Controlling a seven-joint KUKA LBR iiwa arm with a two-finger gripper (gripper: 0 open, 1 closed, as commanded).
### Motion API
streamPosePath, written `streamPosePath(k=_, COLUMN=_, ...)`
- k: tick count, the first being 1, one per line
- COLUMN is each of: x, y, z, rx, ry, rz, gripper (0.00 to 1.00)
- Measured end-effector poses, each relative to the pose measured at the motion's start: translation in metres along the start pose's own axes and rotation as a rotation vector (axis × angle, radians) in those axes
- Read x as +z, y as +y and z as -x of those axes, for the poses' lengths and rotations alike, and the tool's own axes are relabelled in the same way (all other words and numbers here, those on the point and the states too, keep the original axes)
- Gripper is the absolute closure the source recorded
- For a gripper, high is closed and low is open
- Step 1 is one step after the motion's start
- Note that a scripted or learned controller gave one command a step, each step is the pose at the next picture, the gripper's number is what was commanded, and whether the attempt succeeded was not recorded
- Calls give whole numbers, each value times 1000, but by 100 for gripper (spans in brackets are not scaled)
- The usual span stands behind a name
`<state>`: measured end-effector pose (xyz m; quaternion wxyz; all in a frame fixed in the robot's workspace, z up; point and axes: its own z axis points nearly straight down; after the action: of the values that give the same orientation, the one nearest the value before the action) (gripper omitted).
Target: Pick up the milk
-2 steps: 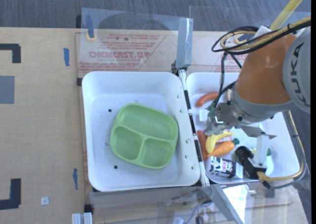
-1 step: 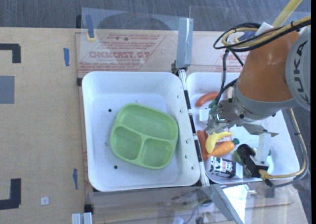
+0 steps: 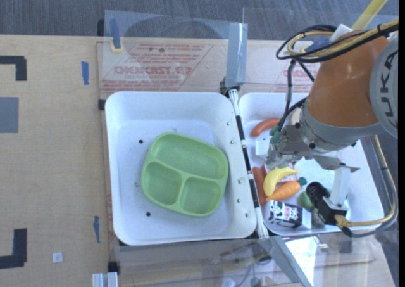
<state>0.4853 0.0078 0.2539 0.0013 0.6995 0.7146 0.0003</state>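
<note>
The milk [image 3: 285,214] is a small white carton with dark and pink print. It lies flat near the front edge of the right bin [image 3: 373,206]. My gripper [image 3: 279,151] hangs over the left half of that bin, just behind a yellow banana [image 3: 276,178] and well behind the milk. The grey wrist and the orange band above it cover the middle of the bin. Nothing shows in the gripper's grasp.
Beside the banana lie an orange carrot [image 3: 288,189], a red-orange piece [image 3: 256,181] and a green item [image 3: 305,200]. An orange sausage-like piece [image 3: 264,126] lies farther back. The left bin [image 3: 126,114] holds a green divided plate [image 3: 184,173].
</note>
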Motion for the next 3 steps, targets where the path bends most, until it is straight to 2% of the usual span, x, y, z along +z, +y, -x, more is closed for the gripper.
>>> streamPosePath(k=3, x=-29, y=2, z=1, rx=-1, ry=-3, rz=2, gripper=100)
